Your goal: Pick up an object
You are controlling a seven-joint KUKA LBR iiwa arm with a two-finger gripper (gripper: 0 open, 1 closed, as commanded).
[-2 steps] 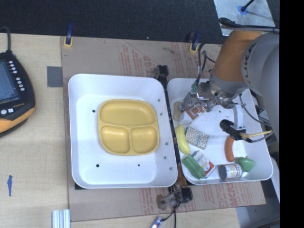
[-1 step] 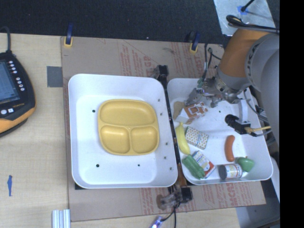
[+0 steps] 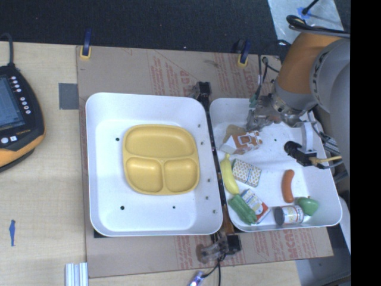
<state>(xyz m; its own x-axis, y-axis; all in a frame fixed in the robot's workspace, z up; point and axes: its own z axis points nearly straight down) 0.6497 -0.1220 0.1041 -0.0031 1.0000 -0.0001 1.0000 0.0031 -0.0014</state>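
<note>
Arm [image 3: 309,70] comes in from the right, orange band high over the far right corner of the right bin [image 3: 331,214]. Wrist bends down and left from there. My end effector [image 3: 260,119] sits low over the far end of that bin, near its back wall. From this slanted overhead view I cannot tell whether it is apart or together. Nothing visibly held.

Things to pick, all in the right bin:
- crumpled wrapper [image 3: 244,140], white and orange, just in front of the end effector; contact unclear.
- banana [image 3: 228,175], along the left wall, lengthwise.
- patterned packet [image 3: 246,172], just right of the banana.
- sausage [image 3: 288,185], reddish, lying alone toward the right side, well apart from the packet.
- green vegetable [image 3: 240,208], at the near left corner, with a small printed pouch [image 3: 255,201] touching it.
- small bottle [image 3: 290,215], on its side at the near wall, beside a green pepper [image 3: 309,206].

Left bin [image 3: 101,177]: one yellow divided plate [image 3: 161,158], sitting flat in the middle, three compartments.

Both bins rest side by side on a cardboard sheet [image 3: 149,70] on the desk [image 3: 41,219]. A handheld controller [image 3: 15,115] with an orange rim lies at the desk's left edge, well apart from the bins.
</note>
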